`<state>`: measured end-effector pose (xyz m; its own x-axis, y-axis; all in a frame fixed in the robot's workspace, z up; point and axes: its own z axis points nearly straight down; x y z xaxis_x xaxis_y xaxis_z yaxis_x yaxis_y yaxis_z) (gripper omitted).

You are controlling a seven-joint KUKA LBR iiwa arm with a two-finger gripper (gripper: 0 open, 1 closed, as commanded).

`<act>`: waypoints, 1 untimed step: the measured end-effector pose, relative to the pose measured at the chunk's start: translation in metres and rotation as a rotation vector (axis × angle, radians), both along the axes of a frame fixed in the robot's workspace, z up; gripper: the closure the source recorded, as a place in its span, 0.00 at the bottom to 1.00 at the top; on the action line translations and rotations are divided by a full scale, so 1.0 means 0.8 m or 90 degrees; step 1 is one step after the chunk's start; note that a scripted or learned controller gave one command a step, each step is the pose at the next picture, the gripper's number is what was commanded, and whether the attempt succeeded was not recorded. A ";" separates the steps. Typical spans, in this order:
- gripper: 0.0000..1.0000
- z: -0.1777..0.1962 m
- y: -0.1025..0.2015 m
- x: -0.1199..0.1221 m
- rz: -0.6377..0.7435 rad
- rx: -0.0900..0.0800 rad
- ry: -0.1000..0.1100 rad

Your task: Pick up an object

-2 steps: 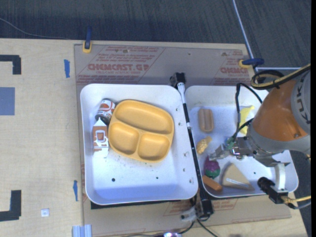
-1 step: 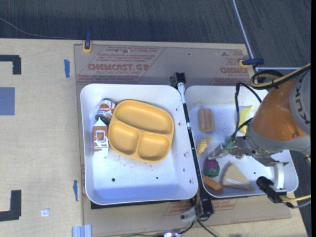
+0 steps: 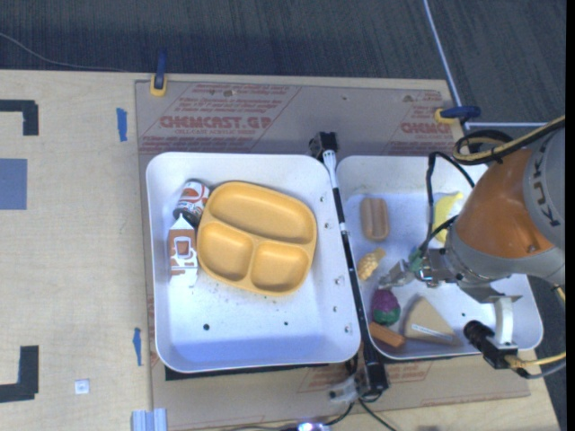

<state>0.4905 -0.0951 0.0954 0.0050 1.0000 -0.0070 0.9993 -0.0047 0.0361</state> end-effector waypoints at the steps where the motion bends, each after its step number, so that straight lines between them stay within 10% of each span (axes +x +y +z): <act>1: 0.00 0.000 0.001 0.000 0.000 0.000 0.000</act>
